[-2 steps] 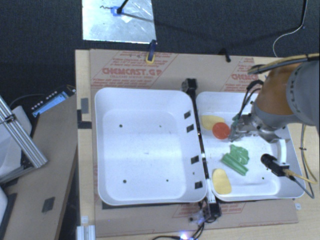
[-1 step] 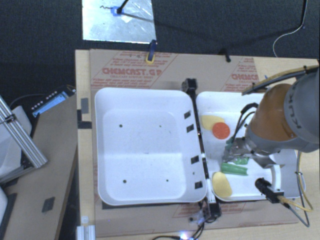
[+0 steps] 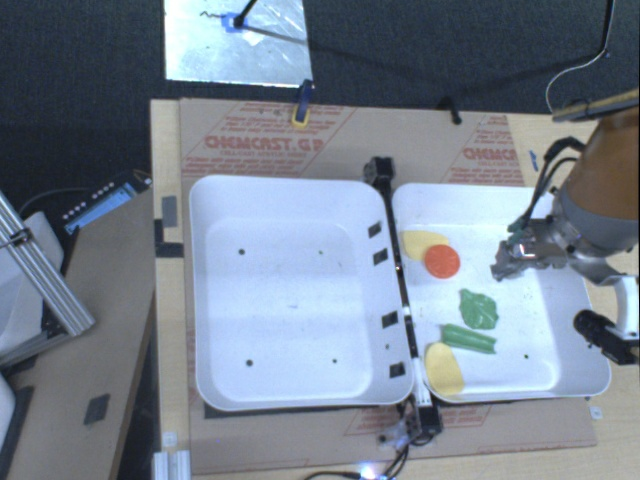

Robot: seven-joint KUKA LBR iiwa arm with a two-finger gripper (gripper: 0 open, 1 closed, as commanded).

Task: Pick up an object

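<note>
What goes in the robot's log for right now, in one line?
gripper: over right white bin, holding nothing seen | nearest: round orange-red toy | step: pick not yet done

Arm [image 3: 600, 183] low, end effector [image 3: 515, 258] leftward

Count on inspection: two white bins, the left bin [image 3: 290, 298] and the right bin [image 3: 520, 368]. Relative to the left bin, all five loose items lie to its right: two yellow pieces [image 3: 422, 242] [image 3: 445, 367], one orange-red round piece [image 3: 443, 261], two green pieces [image 3: 479, 309] [image 3: 469, 339].
</note>
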